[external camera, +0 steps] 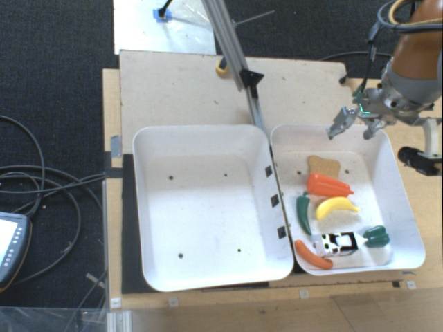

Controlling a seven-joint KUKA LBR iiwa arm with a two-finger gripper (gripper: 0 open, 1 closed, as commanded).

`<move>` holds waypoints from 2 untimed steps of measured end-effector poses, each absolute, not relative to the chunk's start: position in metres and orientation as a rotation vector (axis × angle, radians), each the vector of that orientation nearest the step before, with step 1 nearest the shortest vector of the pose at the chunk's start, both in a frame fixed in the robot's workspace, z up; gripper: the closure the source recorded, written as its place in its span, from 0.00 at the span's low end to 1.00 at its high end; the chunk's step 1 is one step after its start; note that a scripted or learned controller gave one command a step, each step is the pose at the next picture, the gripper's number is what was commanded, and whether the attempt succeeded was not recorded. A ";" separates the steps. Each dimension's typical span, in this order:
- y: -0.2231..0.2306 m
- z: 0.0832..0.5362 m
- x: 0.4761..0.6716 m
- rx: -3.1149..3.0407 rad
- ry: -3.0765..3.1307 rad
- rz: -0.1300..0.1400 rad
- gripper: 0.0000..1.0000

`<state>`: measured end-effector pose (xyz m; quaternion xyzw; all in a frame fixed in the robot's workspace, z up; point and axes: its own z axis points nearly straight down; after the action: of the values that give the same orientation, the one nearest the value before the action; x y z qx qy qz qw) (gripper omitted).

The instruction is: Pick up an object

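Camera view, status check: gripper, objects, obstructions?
Gripper open, holding nothing, above right bin's far rim. Carrot, banana and other items lie untouched in that bin. Nothing in the way.

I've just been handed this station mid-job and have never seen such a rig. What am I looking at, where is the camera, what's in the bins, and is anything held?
One camera looks down at a slant on a bench with two shallow white bins. The grey and orange arm reaches in from the right; its two-fingered hand hangs open over the far edge of the right bin, with nothing between its fingers. That bin holds toy food: a bread slice, an orange carrot, a banana, a green pepper, a sausage, a black-and-white piece and a dark green piece. The left bin sits beside it.
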<state>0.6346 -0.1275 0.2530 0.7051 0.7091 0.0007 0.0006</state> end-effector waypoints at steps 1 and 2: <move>-0.123 0.210 0.640 2.215 2.230 -0.002 0.00; -0.127 0.148 0.639 2.221 2.225 -0.003 0.00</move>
<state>0.6387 -0.1270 0.1476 0.7065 0.7077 -0.0011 -0.0011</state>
